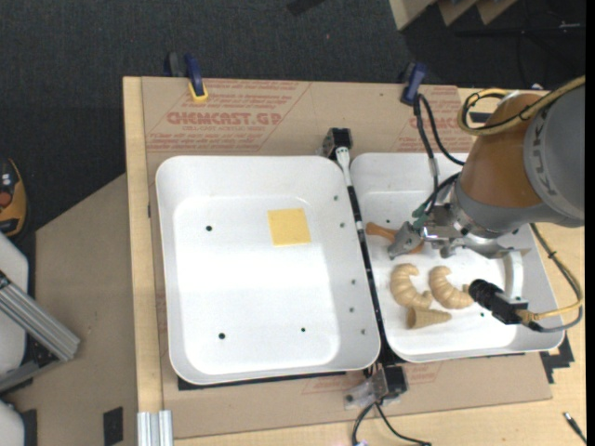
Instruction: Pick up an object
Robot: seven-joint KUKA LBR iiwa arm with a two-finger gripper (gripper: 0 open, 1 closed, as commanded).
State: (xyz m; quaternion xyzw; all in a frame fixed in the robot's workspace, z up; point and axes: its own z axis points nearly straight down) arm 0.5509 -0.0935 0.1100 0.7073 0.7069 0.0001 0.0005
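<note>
You see three tan, curved pastry-shaped toys in the right white bin point(465, 342). One curled tan piece point(405, 282) lies on the left, a crescent tan piece point(450, 287) lies just beside it on the right, and a small tan cone piece point(427, 317) sits below, touching them. A small orange stick-like thing point(378, 230) lies near the bin's left wall, above the pastries. The metal gripper point(409, 242) hangs low over the bin, just right of that orange thing and above the tan pieces. You cannot tell how wide it is, or if it has anything. The grey arm with the orange band point(497, 170) comes in from the right. A flat yellow square point(289, 226) lies alone in the left white bin point(186, 277). Both bins rest on a brown board point(149, 156).
</note>
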